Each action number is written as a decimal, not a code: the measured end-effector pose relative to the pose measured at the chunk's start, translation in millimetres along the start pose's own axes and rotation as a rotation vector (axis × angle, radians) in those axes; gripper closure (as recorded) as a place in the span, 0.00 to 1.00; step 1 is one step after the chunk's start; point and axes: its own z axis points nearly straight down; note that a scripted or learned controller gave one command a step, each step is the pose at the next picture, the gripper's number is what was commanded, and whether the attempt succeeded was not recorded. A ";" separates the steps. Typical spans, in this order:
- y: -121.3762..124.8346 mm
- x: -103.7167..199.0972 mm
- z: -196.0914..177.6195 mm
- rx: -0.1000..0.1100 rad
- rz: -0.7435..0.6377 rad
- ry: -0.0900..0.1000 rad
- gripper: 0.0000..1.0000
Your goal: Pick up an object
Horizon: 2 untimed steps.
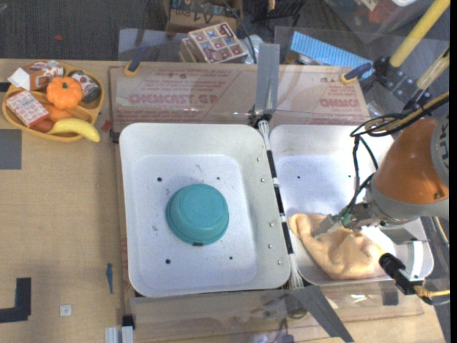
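1. A yellow dish [21,116] holding an orange pumpkin [64,91], a yellow banana [76,127] and small printed boxes sits at the bench's far left corner.
2. A teal round plastic bowl [198,214], upside down, lies at the centre of the left white bin [139,148].
3. A tan crumpled cloth [339,252] lies at the near edge of the right white bin [307,156].
4. The gripper [341,222] is over the cloth's upper edge; how far it is open cannot be told.

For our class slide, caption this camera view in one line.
Gripper poised over tan cloth in right bin; teal bowl in left bin.
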 end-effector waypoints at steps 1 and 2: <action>46.0 17.0 0.4 0.000 -0.035 -0.001 0.00; 46.6 15.7 -10.3 -0.004 -0.031 -0.001 1.00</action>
